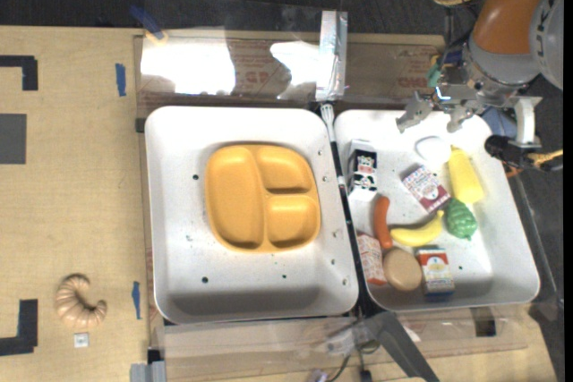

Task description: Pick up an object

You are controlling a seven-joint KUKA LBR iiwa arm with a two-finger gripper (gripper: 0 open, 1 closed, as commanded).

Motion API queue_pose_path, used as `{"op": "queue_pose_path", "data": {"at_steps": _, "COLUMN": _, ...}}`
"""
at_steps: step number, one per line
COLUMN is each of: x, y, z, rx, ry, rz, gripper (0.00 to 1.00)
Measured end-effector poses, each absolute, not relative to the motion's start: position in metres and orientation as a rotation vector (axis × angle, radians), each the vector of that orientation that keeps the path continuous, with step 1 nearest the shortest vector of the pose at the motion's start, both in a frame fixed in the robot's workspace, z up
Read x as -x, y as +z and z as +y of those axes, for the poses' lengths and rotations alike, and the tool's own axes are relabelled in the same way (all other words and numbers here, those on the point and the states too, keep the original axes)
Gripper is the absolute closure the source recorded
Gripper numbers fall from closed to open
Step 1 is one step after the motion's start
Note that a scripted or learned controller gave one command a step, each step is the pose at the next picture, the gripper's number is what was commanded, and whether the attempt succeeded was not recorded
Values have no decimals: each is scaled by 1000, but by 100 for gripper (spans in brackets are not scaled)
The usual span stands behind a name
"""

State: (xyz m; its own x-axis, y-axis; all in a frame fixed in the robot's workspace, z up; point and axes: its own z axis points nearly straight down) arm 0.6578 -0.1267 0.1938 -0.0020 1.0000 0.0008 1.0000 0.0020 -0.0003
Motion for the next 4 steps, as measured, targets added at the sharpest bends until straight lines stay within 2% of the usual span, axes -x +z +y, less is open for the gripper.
{"op": "queue_pose_path", "data": {"at_steps": 1, "x": -623, "y": 98, "z": -166, "rx": 2228, "ry": -21, "rz": -2218, "gripper": 0}}
{"op": "queue_pose_path", "data": {"at_steps": 2, "x": -626, "y": 92, "z": -179, "rx": 2319, "ry": -42, "rz": -2100, "gripper": 0}}
{"op": "queue_pose_path", "data": {"at_steps": 3, "x": -608, "y": 91, "z": -184, "rx": 2226, "ry": -54, "rz": -2200, "gripper": 0}}
{"op": "queue_pose_path", "data": {"at_steps": 4, "x": -572, "y": 96, "z": -181, "rx": 2170, "ry": -29, "rz": -2258, "gripper": 0}}
